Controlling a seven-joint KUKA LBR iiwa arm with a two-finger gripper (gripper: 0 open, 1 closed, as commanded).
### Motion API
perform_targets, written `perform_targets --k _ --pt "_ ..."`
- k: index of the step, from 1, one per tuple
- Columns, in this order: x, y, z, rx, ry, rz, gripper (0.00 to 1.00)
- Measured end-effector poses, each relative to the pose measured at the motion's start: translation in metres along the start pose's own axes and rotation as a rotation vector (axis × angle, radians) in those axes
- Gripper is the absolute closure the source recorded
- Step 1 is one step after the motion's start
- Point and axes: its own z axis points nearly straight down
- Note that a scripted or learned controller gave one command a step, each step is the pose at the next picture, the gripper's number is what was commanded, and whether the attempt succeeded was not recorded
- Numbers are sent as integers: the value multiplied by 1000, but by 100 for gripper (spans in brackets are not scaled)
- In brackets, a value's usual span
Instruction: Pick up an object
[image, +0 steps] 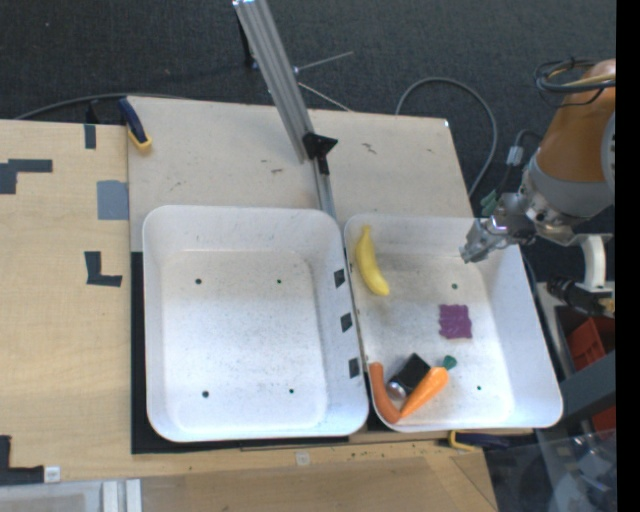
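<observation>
Gripper (478, 247) over right bin (520, 300) far edge; banana (371, 262), purple block (455, 321) inside

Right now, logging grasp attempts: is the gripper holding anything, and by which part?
Nothing shows between the two-finger gripper at the right white bin's far edge.

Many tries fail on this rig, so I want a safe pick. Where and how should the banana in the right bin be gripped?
Grip the banana at its thick middle, coming straight down from above. It lies flat, running lengthwise up the right bin close to the left wall, so set the jaws across its narrow width. Probably the wall-side gap is tight; nothing else touches it. The gripper is at the bin's upper right rim.
</observation>
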Motion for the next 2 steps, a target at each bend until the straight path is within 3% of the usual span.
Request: perform_targets --k 1,2 --pt "0 0 -13 6 2 0 100" --pt "64 -2 -12 7 5 -6 100"
